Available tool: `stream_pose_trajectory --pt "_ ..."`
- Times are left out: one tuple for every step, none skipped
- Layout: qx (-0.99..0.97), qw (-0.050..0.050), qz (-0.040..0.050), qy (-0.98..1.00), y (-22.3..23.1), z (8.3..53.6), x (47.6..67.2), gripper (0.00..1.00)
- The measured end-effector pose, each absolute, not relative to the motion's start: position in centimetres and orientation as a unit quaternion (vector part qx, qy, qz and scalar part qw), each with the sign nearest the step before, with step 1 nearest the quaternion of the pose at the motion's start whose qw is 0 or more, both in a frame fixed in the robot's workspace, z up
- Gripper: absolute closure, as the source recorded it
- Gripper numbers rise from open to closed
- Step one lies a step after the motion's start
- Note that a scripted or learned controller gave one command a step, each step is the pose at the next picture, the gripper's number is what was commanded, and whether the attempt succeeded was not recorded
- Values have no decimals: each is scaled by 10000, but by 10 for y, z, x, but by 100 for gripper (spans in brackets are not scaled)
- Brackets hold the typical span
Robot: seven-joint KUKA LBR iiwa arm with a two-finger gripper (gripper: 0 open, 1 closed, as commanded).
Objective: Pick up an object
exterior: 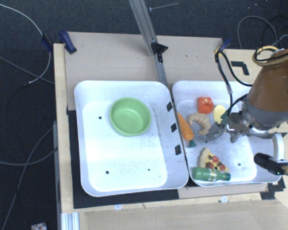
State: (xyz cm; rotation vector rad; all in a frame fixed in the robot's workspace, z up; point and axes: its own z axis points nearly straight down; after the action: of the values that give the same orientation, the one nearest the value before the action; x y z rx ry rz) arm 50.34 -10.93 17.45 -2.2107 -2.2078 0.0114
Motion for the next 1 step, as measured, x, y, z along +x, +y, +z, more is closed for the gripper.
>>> stream_pose_trajectory --pt "-7076 82 32 -7065 -110 110 502 0"
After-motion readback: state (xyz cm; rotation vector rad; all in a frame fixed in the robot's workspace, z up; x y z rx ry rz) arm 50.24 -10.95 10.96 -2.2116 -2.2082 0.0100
